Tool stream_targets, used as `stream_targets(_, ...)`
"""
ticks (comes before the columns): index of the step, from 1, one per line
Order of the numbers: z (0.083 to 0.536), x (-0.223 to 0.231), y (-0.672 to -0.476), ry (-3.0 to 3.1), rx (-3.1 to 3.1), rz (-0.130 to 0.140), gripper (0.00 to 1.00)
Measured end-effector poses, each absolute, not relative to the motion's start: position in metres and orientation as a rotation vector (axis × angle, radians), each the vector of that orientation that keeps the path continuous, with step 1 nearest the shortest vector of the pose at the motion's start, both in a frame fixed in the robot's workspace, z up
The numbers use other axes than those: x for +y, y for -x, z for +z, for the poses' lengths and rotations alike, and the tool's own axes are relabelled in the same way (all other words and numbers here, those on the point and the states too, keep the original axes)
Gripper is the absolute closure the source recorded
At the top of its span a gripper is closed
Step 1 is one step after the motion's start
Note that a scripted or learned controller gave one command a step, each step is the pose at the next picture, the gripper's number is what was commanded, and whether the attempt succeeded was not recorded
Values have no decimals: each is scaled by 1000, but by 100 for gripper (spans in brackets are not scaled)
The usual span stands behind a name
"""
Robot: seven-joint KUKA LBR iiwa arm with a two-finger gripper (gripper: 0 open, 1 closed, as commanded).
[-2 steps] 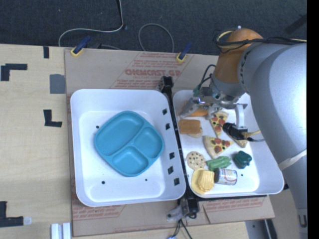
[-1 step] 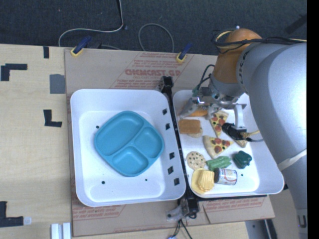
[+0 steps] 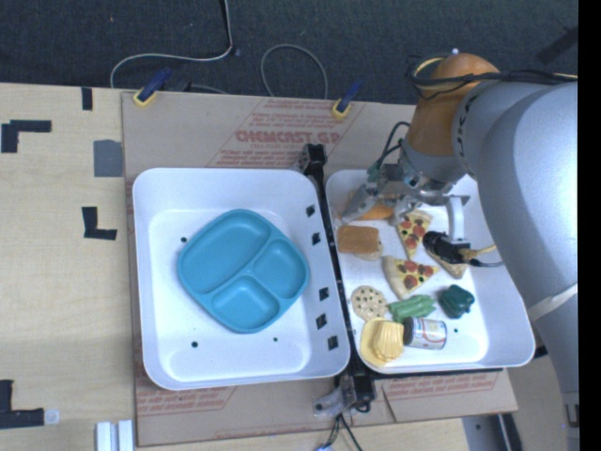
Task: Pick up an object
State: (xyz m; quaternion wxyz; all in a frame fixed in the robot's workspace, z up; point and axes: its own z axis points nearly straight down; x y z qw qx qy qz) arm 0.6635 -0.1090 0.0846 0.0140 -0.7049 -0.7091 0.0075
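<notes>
Blue divided plate [image 3: 244, 269] in left bin [image 3: 150, 252], toy food — pizza slices [image 3: 411, 272], cookie [image 3: 367, 301] — right bin [image 3: 502, 332]

My arm [image 3: 526, 177] is showing as a thick, smooth grey cylinder, with a rounded orange band [image 3: 441, 111] sitting above my wrist. Thin dark cables are looping over that band and trailing toward my metallic gripper [image 3: 385, 195].

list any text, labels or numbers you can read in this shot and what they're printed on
"CHEMCAST GP", roughly, in faded red letters on the brown board under the bins; the last letters are unsure.
More red print on that board along the near edge: too blurred to read.
The small can has a label, too small to read.
</notes>
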Motion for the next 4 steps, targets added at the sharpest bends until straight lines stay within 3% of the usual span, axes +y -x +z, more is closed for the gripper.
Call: stream_targets(4, 84, -99, -664, 2207, -2212, 29, 0)
